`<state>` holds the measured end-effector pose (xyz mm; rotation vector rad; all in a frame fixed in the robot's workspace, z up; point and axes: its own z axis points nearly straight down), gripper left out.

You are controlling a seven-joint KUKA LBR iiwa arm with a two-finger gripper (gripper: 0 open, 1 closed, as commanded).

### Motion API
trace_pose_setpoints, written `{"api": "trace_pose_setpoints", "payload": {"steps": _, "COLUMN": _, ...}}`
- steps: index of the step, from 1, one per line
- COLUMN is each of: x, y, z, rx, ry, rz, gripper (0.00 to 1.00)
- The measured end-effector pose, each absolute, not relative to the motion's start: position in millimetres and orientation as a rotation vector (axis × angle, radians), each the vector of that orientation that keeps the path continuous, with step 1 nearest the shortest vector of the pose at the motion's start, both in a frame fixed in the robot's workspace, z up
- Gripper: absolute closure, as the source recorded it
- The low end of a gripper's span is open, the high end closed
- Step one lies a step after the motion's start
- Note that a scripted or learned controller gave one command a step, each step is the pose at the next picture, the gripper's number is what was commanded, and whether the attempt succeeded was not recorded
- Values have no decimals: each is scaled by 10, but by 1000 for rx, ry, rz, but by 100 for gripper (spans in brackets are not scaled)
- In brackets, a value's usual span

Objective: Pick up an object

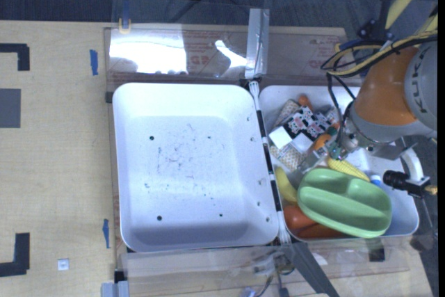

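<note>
In the right bin [410, 219] — 1 green bowl [345, 202], 1 yellow banana [284, 186]; jaws' state can't be told.

My arm [400, 90] comes in from the right edge of the view, its grey casing partly cut off by the frame. The orange band [382, 90] above the wrist faces the camera, broad and rounded, with the grey wrist section just below it. The wrist points down and to the left, and the gripper [339, 148] hangs low beneath it; I cannot make out how the jaws stand
</note>
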<state>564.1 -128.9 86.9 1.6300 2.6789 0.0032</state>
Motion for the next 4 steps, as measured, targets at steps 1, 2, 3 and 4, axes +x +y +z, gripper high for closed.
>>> {"api": "trace_pose_setpoints", "payload": {"steps": 1, "x": 5666, "y": -1285, "z": 986, "rx": 1627, "ry": 2671, "rz": 10, "gripper": 100}}
{"api": "trace_pose_setpoints", "payload": {"steps": 2, "x": 5520, "y": -1059, "z": 1849, "rx": 2034, "ry": 2391, "rz": 0, "gripper": 100}}
{"api": "trace_pose_setpoints", "payload": {"steps": 3, "x": 6036, "y": -1100, "z": 2113, "rx": 2255, "ry": 2183, "rz": 0, "gripper": 100}}
{"api": "trace_pose_setpoints", "payload": {"steps": 4, "x": 6036, "y": -1098, "z": 2112, "rx": 2255, "ry": 2184, "rz": 0, "gripper": 0}}
